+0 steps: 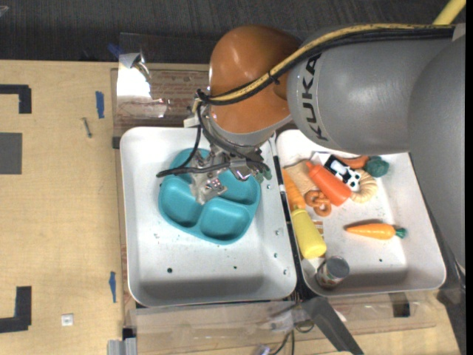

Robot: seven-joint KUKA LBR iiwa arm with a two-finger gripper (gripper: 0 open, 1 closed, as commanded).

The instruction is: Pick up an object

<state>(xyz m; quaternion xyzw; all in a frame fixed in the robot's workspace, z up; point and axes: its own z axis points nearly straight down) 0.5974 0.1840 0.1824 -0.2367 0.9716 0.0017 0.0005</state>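
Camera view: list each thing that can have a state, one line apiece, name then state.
Teal divided dish: upright, in the left bin, under the gripper.
Gripper: down over the dish, nothing visibly held.
Yellow bottle: lying on its side, in the right bin.
Toy carrot: lying flat, right bin.
Small grey can: upright, near the bin's front edge.
Pretzel: lying flat.

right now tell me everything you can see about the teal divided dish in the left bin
The teal divided dish is a glossy, plastic-looking tray with rounded corners, split by raised ridges into compartments, three of which show. It lies flat, right side up, turned at a slant, in the upper middle of the left bin, apart from the bin's walls. The pincer hangs over its middle and hides part of it; whether it touches the dish cannot be told. The compartments in view hold nothing.
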